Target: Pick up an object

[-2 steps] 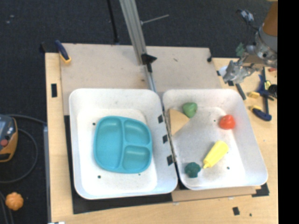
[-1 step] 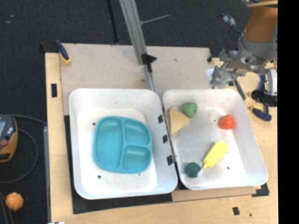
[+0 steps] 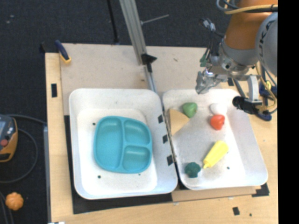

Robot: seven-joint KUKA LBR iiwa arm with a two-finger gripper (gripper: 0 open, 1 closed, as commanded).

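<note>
Although the nearest things in the right bin (image 3: 252, 171), a dark green piece (image 3: 192, 169) and a yellow object (image 3: 215, 154), lie loose and apart, probably scattered so that each can be taken alone, nothing is lifted yet. Farther back lie a red ball (image 3: 217, 122), a white piece (image 3: 217, 108), a green ball (image 3: 189, 109) and a tan wedge (image 3: 177, 120), while the left bin (image 3: 79, 181) holds a teal divided plate (image 3: 123, 144). Jaws (image 3: 203, 84) hang over the far rim; I cannot tell their opening; the wooden surface (image 3: 103, 64) stands on dark floor.

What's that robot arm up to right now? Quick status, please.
Pincer above right bin's far rim, holding nothing. Green piece, white piece and red piece lie nearest, untouched. Nothing blocking the way down.
</note>
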